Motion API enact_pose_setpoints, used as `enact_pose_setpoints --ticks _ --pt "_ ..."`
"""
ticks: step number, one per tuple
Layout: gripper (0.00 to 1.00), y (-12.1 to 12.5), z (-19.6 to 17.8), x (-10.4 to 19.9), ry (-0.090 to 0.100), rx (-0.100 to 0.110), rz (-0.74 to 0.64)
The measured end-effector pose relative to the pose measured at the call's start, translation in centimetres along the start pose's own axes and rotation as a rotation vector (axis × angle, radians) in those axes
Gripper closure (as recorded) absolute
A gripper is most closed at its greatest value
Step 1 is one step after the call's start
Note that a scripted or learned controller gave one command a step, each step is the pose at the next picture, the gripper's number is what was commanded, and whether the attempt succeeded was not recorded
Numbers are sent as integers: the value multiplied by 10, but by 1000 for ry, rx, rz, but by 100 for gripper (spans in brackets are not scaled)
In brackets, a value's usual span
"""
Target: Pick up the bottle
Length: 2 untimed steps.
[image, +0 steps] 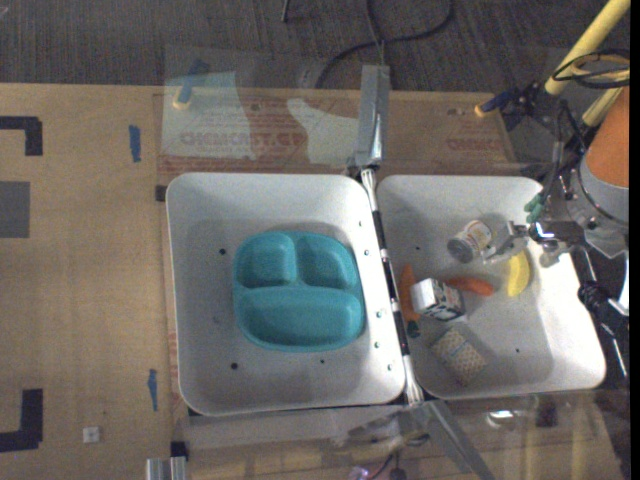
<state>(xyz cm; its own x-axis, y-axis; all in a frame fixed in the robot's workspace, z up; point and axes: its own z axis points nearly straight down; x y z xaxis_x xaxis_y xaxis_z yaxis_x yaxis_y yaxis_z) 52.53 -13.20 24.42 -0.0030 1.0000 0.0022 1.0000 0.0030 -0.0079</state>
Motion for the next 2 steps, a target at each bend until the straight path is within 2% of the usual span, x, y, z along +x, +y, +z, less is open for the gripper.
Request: enact_pose_setpoints --ticks 1,2 --pt "0 22 134 -7 0 -1 107" --pt "0 19 157 34 -3 -15 666"
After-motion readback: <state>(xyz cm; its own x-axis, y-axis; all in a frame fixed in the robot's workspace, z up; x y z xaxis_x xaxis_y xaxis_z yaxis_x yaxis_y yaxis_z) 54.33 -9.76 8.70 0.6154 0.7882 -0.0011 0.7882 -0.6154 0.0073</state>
